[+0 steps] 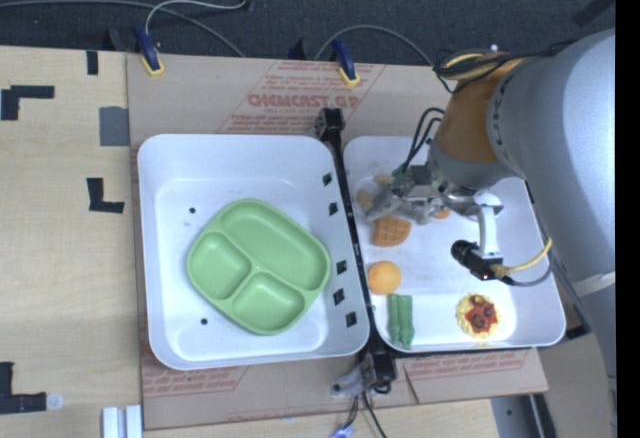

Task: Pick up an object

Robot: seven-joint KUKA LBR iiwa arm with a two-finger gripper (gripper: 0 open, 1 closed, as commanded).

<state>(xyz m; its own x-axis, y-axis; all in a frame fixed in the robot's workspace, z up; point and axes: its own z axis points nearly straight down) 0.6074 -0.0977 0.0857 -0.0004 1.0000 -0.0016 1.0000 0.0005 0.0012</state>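
Hovering low in the right bin (530, 256), the gripper (408, 194) sits just above a waffle (391, 230), finger state hard to tell.

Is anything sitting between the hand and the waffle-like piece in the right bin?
Nothing visible does. The hand hangs right above the waffle-like piece; the orange ball and green piece lie further down the right bin.
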